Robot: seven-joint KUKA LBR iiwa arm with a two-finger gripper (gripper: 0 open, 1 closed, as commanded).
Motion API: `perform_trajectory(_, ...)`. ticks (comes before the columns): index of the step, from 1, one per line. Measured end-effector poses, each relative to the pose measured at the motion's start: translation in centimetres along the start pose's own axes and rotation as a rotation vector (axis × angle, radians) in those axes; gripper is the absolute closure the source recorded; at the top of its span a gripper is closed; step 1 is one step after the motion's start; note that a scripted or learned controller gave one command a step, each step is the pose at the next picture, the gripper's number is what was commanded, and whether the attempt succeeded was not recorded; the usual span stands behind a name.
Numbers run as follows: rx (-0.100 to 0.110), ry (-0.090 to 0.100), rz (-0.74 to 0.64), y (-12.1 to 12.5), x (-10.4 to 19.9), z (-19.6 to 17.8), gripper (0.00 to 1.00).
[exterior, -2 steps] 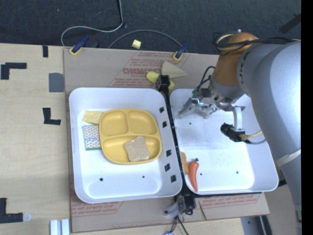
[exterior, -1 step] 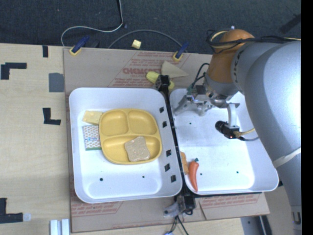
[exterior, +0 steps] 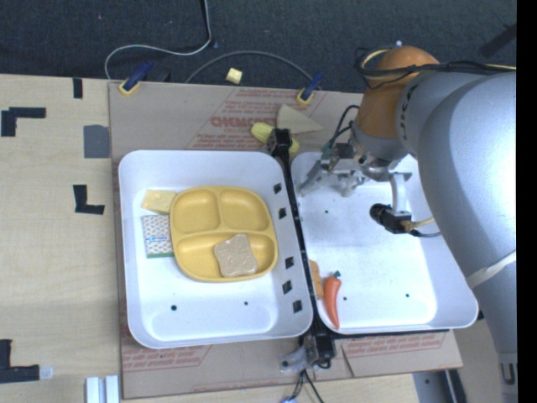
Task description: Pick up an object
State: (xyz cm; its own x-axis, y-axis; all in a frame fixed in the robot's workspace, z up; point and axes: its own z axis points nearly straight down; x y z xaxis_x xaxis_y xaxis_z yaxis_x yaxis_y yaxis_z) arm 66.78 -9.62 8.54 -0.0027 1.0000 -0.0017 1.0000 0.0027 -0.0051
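**Two bins, one carrot, and a hand I can't read**

So, starting at the left: the left bin (exterior: pixel 134 309) holds a yellow divided plate (exterior: pixel 224 232) with three compartments. A tan slice of bread (exterior: pixel 236 255) sits in the lower compartment, lying flat. Just left of the plate there's a pale yellow wedge (exterior: pixel 157 200), and below that a small sponge-looking block (exterior: pixel 156 234) with a speckled top and green edge, touching the plate's rim.

Moving right, the right bin (exterior: pixel 377 275) has a toy carrot (exterior: pixel 331 300), orange with a tiny green top, lying against the bin's left wall near the front corner, pointing toward the front. There's a bit of something orange just beside it at the wall, too small to tell what.

Then the arm (exterior: pixel 470 158), big and grey, covers the right side of that bin and is cut off by the frame edge. Its hand (exterior: pixel 340 170) is over the back left part of the right bin, well apart from the carrot. It's a tangle of metal and cables there, so I honestly can't tell how it's set.

Behind the bins on the counter (exterior: pixel 50 250) lies a yellow banana-ish thing (exterior: pixel 263 131), partly hidden.
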Motion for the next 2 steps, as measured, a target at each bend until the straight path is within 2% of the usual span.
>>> perform_trajectory(1,-0.01,-0.002,0.007,0.0,-10.9,-5.8,0.0)
perform_trajectory(2,0.005,0.005,0.004,-8.8,-6.7,-3.6,0.0)
